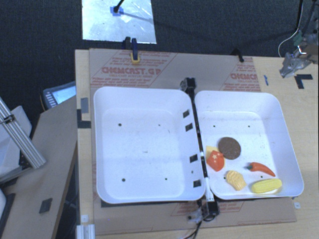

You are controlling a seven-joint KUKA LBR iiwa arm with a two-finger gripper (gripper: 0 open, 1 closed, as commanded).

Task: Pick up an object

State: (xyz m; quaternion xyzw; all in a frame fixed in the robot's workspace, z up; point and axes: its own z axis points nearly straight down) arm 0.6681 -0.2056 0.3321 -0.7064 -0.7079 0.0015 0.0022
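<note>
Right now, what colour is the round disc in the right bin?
Brown disc, seen in the camera view.

Right bin (279, 114) lies beside the left bin (107, 108); in its near part, around a disc (230, 148), lie four small items.

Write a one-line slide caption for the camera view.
Five toy foods, including a brown disc and yellow corn, cluster in the right bin; the tool is off its far corner.

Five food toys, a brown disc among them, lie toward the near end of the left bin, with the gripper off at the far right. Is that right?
Not quite: the camera view shows the toys in the right bin, not the left. The brown disc is among them, toward the near end, and the gripper is at the far right.
</note>
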